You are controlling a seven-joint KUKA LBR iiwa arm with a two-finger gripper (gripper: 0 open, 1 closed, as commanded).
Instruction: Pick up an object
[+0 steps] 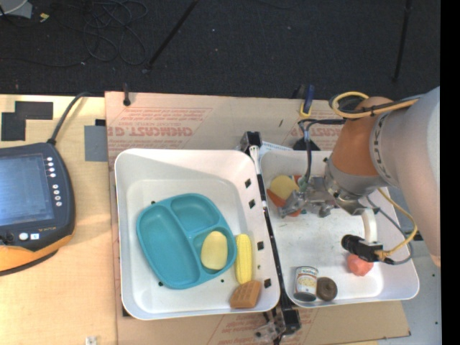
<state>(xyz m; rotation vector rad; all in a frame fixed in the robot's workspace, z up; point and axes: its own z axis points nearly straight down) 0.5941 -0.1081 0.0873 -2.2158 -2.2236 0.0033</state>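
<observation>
A dark carpet [237,34] is covering the floor beyond the table, with black cables [108,16] trailing across it and a thin rod [176,29] lying at a slant. The light wooden table [57,293] is carrying a sheet of brown cardboard [180,121] printed with red lettering. At the left edge a handheld control screen [32,192] with an orange underside is resting on the wood, its cord [65,117] running back toward the carpet. Dark patches [29,117] are sitting nearby.
</observation>
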